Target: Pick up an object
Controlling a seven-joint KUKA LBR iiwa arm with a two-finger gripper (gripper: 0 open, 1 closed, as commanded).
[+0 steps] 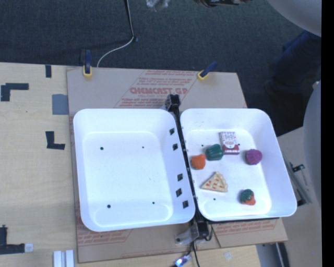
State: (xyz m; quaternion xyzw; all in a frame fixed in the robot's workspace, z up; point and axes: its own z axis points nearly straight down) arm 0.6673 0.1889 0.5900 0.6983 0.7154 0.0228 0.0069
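Hand [219,2] at top edge, grip state unclear; right bin [271,130] holds pizza slice [214,183], strawberry [247,197], four others.

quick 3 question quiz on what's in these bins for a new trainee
1. True or false: every toy lies in the right bin.
2. Which toy touches the green toy? A) pizza slice B) small carton C) purple toy
3. Fill in: the orange toy lies nearest the ___ between the bins.

Key: 1 true; 2 B; 3 divider.
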